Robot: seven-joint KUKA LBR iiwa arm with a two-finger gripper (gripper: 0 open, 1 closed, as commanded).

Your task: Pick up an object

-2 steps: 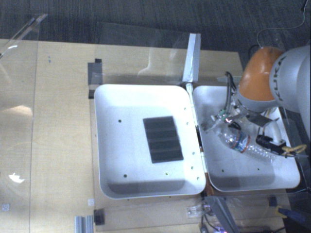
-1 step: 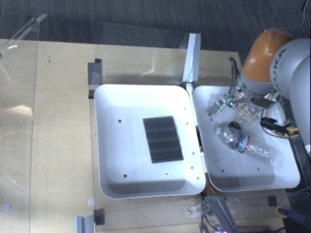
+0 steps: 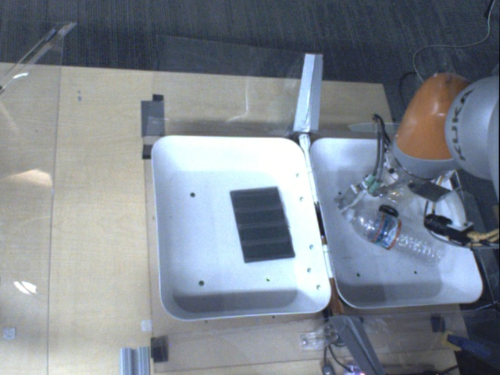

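A clear plastic bottle point(image 3: 391, 233) with a blue label lies tilted in the right bin point(image 3: 406, 291), near the tabletop's right edge. The pincer point(image 3: 380, 184) hangs above its neck; whether it is parted or closed is unclear, blurred under the arm point(image 3: 437, 127). A dark ridged pad point(image 3: 262, 224) lies in the left bin point(image 3: 180, 209).

A dark ribbed rectangular pad point(image 3: 262, 224) lies flat near the middle of the left white bin point(image 3: 176, 233), on the wooden bench point(image 3: 86, 233).
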